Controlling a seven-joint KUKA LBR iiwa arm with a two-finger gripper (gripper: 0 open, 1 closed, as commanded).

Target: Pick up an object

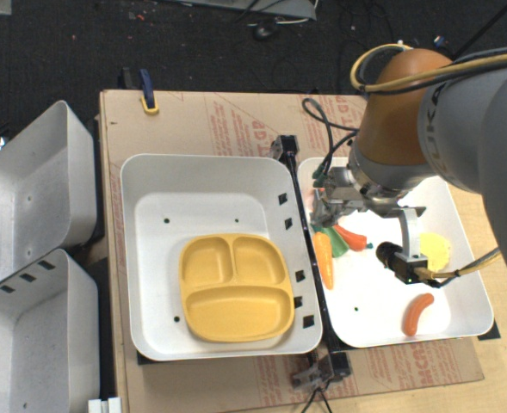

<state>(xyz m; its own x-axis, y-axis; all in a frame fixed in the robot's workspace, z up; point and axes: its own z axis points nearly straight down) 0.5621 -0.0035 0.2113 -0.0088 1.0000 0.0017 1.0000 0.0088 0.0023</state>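
Observation:
My gripper (330, 213) hangs low over the left side of the right bin (460, 317), just above a small cluster of toy food. That cluster is an orange carrot (324, 263) lying along the bin's left wall and a red-orange pepper with a green end (349, 237) beside it. A yellow piece (435, 249) rests to the right. Near the bin's front lies a red-orange sausage (417, 313). The wrist and the arm's orange band (408, 76) hide the back of this bin.
The left bin (150, 188) holds a yellow divided plate (236, 286). A black part on a cable (398, 261) hangs beside the yellow piece. Two more white bins (29, 196) stand off the bench at the left. Bare white floor shows at the right bin's front left.

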